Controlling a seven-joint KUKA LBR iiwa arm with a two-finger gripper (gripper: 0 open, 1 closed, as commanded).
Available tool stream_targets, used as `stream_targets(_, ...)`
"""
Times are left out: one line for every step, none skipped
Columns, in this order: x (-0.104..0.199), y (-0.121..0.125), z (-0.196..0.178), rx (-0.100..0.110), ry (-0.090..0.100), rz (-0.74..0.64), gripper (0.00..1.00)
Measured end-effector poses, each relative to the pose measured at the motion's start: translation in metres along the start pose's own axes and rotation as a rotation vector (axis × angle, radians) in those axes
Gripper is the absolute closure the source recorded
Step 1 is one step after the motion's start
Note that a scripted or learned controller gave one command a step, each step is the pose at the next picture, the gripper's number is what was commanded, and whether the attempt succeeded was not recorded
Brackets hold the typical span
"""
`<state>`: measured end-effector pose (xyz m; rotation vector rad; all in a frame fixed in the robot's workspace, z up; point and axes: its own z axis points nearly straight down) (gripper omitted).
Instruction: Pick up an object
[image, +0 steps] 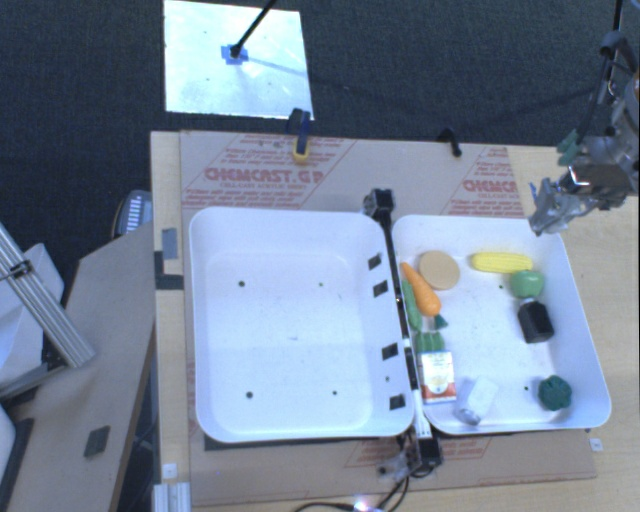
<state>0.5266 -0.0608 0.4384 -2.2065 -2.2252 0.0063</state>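
Hand (552, 212) up at the right bin's (590, 330) far right corner, grip state impossible to tell, nothing visibly held. Nearest pick: yellow corn cob (501, 262), just down-left of hand inside bin, long axis lying across, left to right. Green ball (527, 284) beside it.

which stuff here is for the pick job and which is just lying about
For the job:
- gripper, above the right bin's far corner
- right bin holding the pickable things: carrot, tan round disc, corn cob, green ball, black block, dark green lump, small carton, white packet

Lying about:
- left bin
- yellow clamp
- shiny plate
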Motion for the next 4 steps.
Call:
stream_targets(0.069, -0.03, -0.103, -0.022, 0.0, -0.004, 1.0)
stream_targets(0.083, -0.04, -0.096, -0.011, -0.002, 0.002, 1.0)
stream_targets(0.098, -0.04, -0.096, -0.011, -0.002, 0.003, 1.0)
stream_targets(0.113, -0.04, -0.096, -0.011, -0.002, 0.004, 1.0)
